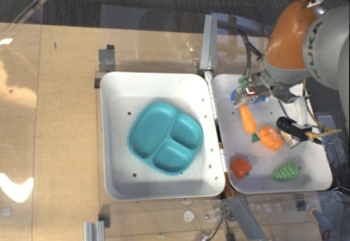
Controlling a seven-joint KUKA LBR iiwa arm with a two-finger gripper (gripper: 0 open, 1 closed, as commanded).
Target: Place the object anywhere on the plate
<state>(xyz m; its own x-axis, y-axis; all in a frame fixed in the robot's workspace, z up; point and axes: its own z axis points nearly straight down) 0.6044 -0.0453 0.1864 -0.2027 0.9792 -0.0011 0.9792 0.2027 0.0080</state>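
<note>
At the near edge of the right shallow white bin (pixel 316 164) lie a small red tomato-like plastic toy (pixel 240 167), close to the wall shared with the other bin, and a green leafy-textured plastic toy (pixel 286 171), well apart from it toward the right. Just beyond them sits a rounded orange plastic toy (pixel 269 138), touching or nearly touching the lower end of a slim orange plastic carrot with a green tip (pixel 248 119). The carrot lies on the bin floor, running lengthwise away from the camera. Its far end reaches just beneath the tool (pixel 250 92), and contact there cannot be made out. Whether the tool is open or closed cannot be told, nor whether it has hold of anything.

The left shallow white bin (pixel 117 104) holds a teal plastic plate with three compartments (pixel 147 131), lying flat near its middle. Both bins rest on the pale wooden worktop (pixel 54 125). The grey arm with its orange band (pixel 287 37) enters from the far right.
</note>
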